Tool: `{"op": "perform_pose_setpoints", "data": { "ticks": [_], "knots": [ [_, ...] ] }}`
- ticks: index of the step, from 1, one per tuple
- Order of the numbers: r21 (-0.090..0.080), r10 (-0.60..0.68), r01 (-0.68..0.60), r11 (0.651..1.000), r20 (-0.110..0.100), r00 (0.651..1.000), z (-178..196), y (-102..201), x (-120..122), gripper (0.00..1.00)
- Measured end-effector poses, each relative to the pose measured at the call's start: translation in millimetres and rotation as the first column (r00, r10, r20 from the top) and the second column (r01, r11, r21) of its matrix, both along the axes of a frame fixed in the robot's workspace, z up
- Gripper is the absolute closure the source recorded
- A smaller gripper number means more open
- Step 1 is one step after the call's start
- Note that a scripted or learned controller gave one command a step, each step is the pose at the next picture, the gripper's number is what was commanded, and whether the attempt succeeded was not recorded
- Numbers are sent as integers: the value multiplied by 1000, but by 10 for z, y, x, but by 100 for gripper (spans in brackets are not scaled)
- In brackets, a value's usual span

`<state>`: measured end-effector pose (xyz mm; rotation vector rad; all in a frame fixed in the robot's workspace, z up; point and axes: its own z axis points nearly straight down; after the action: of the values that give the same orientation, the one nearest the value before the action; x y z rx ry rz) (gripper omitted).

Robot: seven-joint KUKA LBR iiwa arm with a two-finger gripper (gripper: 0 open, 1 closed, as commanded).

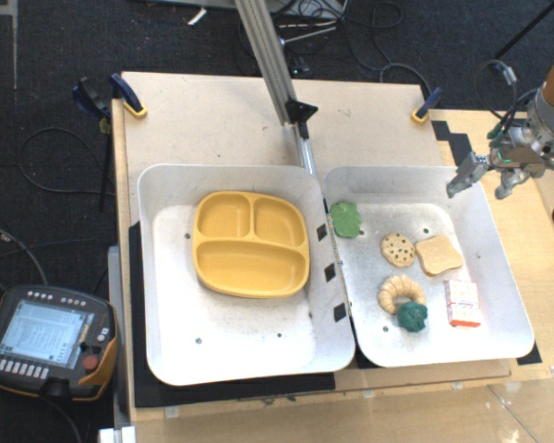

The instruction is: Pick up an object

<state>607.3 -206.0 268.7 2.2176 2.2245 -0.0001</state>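
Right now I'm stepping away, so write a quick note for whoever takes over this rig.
Pincer: open, holding nothing, hovering at the right bin's upper right edge.
Right bin holds: green piece, cookie, toast slice, croissant touching a teal piece, small white and red box.
Left bin holds a yellow divided plate.
Done: nothing picked yet.
Left: bring the pincer down on one object and lift it.

A yellow tray (252,245) sits in a white bin (166,340); the cookie (398,248) is tan with dark spots, the toast (439,255) beige.
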Motion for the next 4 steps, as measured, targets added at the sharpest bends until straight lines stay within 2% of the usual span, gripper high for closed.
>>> {"op": "perform_pose_setpoints", "data": {
  "ticks": [1,2,3,4],
  "knots": [
    [0,0,0,1000,0,1000,0,1,0,0],
    [1,-4,4,1000,-6,1000,-556,-53,-90,0],
    [2,-3,3,1000,-7,1000,-1195,-14,-83,0],
    [-3,-4,4,1000,7,1000,-1665,-22,-55,0]
  ]
}}
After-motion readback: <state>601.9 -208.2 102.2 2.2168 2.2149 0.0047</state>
